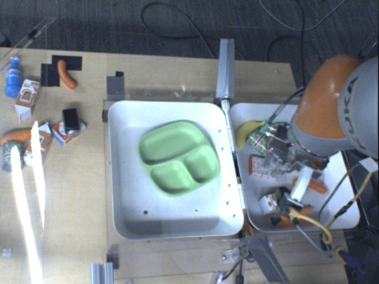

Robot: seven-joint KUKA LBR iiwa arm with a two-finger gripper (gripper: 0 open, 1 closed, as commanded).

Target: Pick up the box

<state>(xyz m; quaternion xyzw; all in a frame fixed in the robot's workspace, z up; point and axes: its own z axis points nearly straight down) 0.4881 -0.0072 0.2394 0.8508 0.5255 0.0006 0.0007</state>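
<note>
Gripper (273, 158) low over box (258, 166), right bin (349, 218), centre-right of frame; finger state unclear. Approach step; next: settle, clamp, lift.

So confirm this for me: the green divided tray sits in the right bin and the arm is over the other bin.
Wrong on the bins. The camera view shows the green divided tray in the left bin, and the arm over the right bin.
</note>
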